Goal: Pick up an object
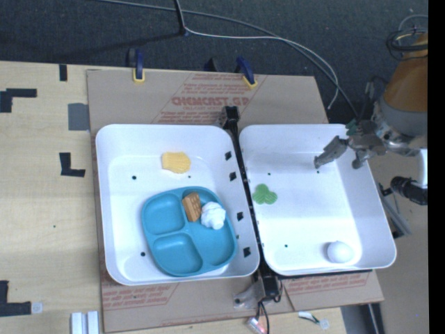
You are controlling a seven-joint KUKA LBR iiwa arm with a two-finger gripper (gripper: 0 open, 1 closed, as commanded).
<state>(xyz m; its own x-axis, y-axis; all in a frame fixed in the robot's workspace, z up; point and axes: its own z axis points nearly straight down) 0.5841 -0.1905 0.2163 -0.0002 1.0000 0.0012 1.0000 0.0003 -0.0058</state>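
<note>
Lying flat, ruffled green object (264,195)

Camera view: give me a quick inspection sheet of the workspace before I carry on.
Surface: two white bins, left bin and right bin, on cardboard.
Job's things: yellow piece beside blue divided tray; brown block and white lump in tray; green piece and white ball in right bin.
Clutter: nothing seen.
Claw: over right bin's far side, holding nothing.
Cables: grey cable behind bench.
Surroundings: dark floor.
</note>
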